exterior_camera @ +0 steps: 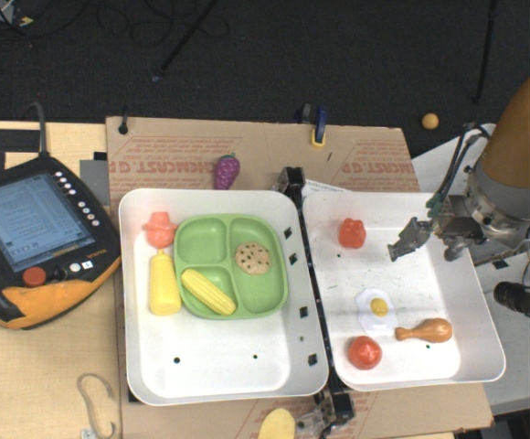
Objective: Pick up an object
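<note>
A: Where the arm enters at 3 o'clock, what room does the hand [429, 238] have?

B: It hangs over the right bin [471, 291], near that bin's 2 o'clock corner. Two dark fingers [409, 240] show, one toward 9 o'clock and one toward 4, spread apart with nothing between them. Bare white floor lies below it and on toward 6 o'clock.

A: Count that bin.

B: Four things. One red pepper [352, 233] at 10 o'clock, apart from the wall. One fried egg [376, 307] about centre. One drumstick [425, 330] just beside the egg at its 4 o'clock. One tomato [365, 351] at 7 o'clock, close to the front rim. The widest open floor is the strip along the 3 o'clock wall.

A: Left bin [146, 337]?

B: One green divided plate [279, 286] in the upper half, holding one cookie [252, 258] in its right compartment and one corn cob [208, 291] in its lower left one. Outside the plate at 9 o'clock, touching its rim: one yellow bottle [163, 283], and one pink piece [159, 230] above it. The whole 6 o'clock half is bare.

A: Outside the bins?

B: One purple grape bunch [226, 170] on the cardboard [155, 154] at 12 o'clock, one yellow piece [277, 423] at the front edge, one small orange ball [429, 121] far back. One pendant [37, 236] on the desk [27, 373] at 9 o'clock.
</note>
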Available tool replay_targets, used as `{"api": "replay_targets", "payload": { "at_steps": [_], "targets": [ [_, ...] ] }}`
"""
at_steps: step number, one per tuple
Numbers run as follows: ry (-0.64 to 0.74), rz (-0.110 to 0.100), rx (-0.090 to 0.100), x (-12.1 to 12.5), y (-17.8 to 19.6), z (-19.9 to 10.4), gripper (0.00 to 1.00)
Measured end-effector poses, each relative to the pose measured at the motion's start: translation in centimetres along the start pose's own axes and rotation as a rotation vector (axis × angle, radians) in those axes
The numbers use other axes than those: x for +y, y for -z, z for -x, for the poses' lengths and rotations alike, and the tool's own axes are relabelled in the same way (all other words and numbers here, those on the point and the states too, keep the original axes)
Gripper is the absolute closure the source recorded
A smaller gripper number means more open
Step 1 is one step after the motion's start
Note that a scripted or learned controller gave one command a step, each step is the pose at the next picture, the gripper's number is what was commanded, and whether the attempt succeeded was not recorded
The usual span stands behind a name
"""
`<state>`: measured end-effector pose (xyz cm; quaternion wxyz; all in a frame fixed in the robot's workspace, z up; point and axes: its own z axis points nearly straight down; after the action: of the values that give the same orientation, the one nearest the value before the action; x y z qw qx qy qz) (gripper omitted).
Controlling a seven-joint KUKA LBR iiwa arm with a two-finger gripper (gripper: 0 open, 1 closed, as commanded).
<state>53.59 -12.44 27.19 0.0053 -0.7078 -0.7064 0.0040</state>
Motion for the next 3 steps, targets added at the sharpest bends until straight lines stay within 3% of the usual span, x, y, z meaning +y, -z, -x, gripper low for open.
{"api": "replay_targets", "payload": {
  "at_steps": [1, 3],
  "targets": [
    [0.002, 0.012, -0.002, 0.2, 0.6, 0.0, 0.00],
    [-0.001, 0.005, 0.001, 0.2, -9.4, -0.8, 0.00]
  ]
}}
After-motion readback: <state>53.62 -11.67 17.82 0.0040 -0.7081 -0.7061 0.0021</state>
